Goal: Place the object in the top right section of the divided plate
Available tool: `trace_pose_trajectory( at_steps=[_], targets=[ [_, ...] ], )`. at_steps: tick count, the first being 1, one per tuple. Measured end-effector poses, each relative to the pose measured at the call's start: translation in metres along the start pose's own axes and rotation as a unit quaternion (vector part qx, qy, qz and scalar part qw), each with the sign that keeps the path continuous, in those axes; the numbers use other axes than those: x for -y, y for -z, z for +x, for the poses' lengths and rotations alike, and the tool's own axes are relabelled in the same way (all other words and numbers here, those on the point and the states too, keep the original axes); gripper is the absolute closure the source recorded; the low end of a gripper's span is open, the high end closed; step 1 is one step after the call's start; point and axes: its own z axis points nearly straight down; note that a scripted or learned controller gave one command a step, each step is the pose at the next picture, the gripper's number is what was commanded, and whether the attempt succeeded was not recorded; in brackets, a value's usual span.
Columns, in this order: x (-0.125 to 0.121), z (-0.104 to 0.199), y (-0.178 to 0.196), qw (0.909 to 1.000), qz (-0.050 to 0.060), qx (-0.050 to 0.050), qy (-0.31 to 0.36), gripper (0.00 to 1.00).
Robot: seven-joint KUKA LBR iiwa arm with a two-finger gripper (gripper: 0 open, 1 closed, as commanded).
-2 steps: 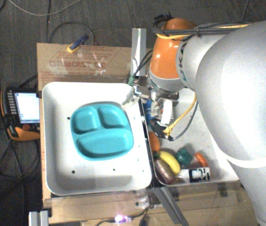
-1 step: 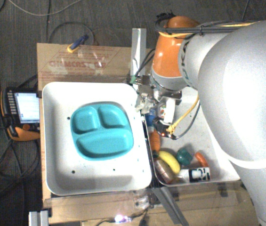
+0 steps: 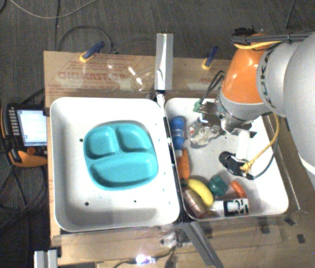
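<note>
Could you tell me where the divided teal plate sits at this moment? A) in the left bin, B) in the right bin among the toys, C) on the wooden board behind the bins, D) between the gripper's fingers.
A: the divided teal plate lies flat on the floor of the left bin, while the gripper is over the right bin.

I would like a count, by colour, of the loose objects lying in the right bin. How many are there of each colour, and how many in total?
Blue: 1, the blue object
Orange: 2, the carrot and the orange piece
Yellow: 1, the banana
Teal: 1, the teal object
Brown: 1, the brown object
White and black: 1, the white item
Total: 7 that I can tell apart.
</note>
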Motion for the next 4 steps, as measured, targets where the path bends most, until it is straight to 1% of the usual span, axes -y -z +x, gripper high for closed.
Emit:
trace_pose_trajectory(
  at_steps=[1,2,3,4],
  targets=[
    [0.037,-0.066,-0.091,0.9981,-0.008,-0.003,0.062,1.00],
    [0.014,-0.114,-0.024,0.9994,-0.001,-0.001,0.035,1.00],
    [-0.001,-0.159,-0.013,0.9985,-0.001,-0.001,0.054,1.00],
    [-0.007,-0.160,0.083,0.9987,-0.001,-0.001,0.052,1.00]
  ],
)
